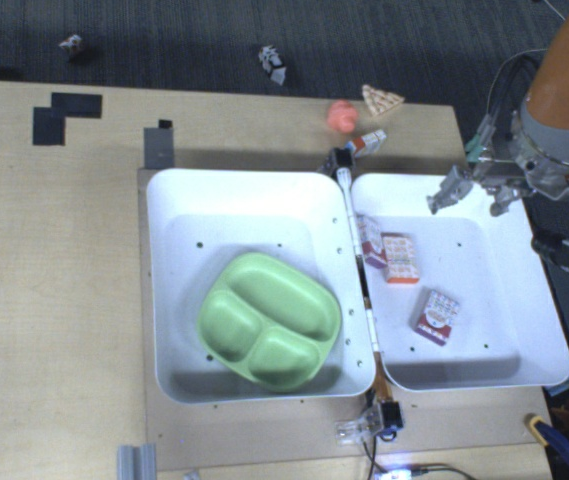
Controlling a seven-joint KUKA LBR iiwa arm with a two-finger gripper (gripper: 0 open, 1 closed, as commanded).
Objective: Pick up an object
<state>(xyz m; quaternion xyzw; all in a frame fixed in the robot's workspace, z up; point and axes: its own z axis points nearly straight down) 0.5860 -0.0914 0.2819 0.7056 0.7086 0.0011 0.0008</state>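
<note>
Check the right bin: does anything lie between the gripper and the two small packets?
Nothing visible does. The gripper hangs over the right bin's far edge; bare white floor separates it from the orange-and-white packet and the red packet.

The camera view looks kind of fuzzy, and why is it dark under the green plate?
Camera view: soft all over, so print on the small red-and-white packets can't be read; the green three-section plastic plate casts a dim shadow on the left white bin floor; the end effector looks blurry.
</note>
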